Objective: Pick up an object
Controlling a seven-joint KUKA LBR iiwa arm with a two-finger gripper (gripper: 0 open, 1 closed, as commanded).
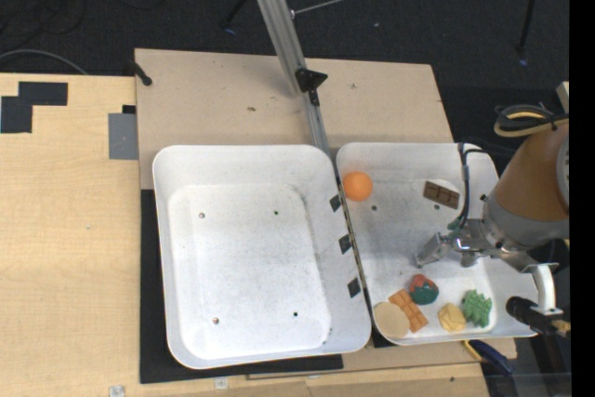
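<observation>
Lying side by side on the bench (65, 228), two shallow white bins take up the middle of the view. The left bin (246, 330) has a smooth, faintly speckled floor with a few small dark dots. A grey metal rail (279, 23) slants down from the top to the seam between the bins, where three small black clips sit along the divider.

In the right bin (400, 167), a round orange ball (357, 186) rests just beside the divider near the far edge. A flat brown block (442, 193) lies farther right, near the far wall. Along the near edge sit a pale round disc (392, 320), an orange strip (408, 307), a dark green lump with a red top (424, 289), a small yellow piece (452, 318) and a knobbly green piece (477, 306), clustered close together.

The gripper (433, 250), metallic and grey, hangs above the bin floor, between the block and the near cluster, with the green-and-red lump just below it in the view. Nothing shows between its tips; whether they are spread or pressed together I cannot tell. The arm (532, 186), with its broad orange band, enters from the right.
</observation>
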